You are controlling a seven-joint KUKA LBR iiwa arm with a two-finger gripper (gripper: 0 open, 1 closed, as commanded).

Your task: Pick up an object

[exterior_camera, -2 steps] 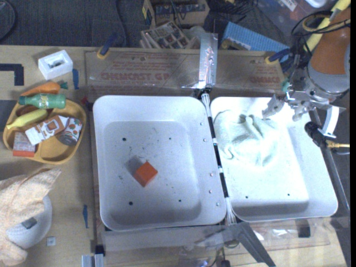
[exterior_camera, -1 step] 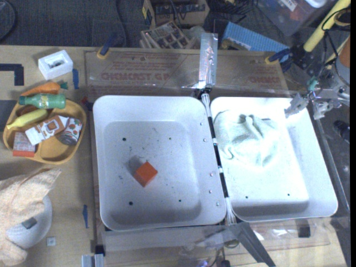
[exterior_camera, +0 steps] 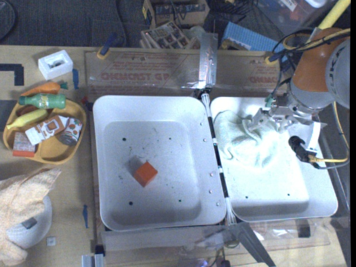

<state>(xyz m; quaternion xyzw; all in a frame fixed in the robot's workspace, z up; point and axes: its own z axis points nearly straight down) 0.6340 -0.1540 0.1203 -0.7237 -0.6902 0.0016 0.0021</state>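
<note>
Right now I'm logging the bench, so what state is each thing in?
Orange block: lying loose on the left bin floor, untouched.
White cloth: crumpled in the right bin, bunched at the far end.
Claw: down over the cloth.
Yellow bowl: piled with toy food.

Wooden bench (exterior_camera: 50, 65) on dark carpet (exterior_camera: 67, 13), cables (exterior_camera: 130, 4) trailing behind.

text: faint reddish mirrored lettering, unreadable | on: clear plastic panel (exterior_camera: 146, 74) behind the left white bin (exterior_camera: 105, 149) | other labels: too small
</note>
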